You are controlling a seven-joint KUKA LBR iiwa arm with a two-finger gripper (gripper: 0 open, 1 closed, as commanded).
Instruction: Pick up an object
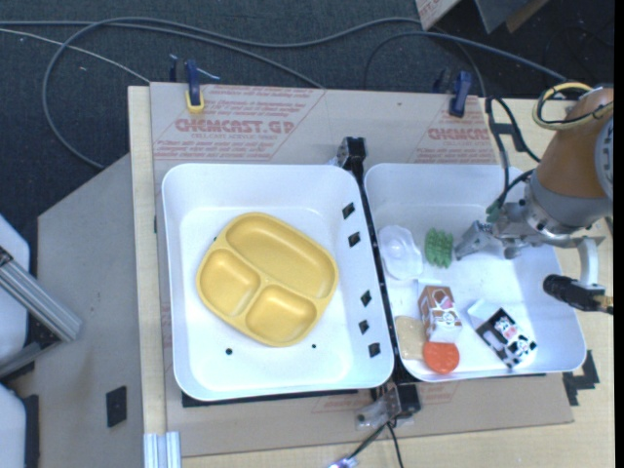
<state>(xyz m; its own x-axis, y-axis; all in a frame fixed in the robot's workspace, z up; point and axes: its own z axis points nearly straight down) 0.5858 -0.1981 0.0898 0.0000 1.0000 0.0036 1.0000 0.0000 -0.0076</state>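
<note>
The green object [440, 248] lies in the right bin [561, 359], near that bin's rear-left corner, just beside a clear plastic piece [400, 251] at the left wall. I read the gripper [475, 241] on the arm [570, 178] as low over the bin, pointing toward the green object and just beside it; I cannot tell how it is set or whether it touches anything.

Toward the bin's front edge I see a small carton [439, 309], an orange-red round item [441, 358] and a black-and-white packet [505, 334].

The left bin [185, 291] carries a yellow divided plate [267, 278] near its centre.

Both bins sit on a cardboard sheet [263, 120] fixed by blue clamps [193, 81] at its rear edge. Cables [78, 42] run over the dark floor behind.
</note>
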